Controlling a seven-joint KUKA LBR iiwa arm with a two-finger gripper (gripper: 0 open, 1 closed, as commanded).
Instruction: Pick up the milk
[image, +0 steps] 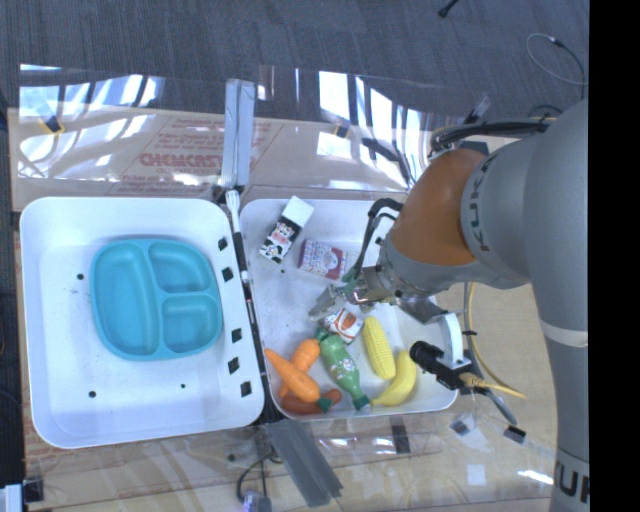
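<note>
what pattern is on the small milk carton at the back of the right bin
White with black cow-like patches on the small milk carton; the camera view shows it lying in the right white bin.

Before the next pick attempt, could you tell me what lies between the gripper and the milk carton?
In the camera view, a small red-and-white box lies between the gripper and the milk carton.

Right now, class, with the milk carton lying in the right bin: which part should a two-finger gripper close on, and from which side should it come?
Probably the long flat sides of the milk carton, from straight above. It lies flat near the right bin's far left corner, away from the other food, so both sides look free. The gripper is by the fruit, not at it.
</note>
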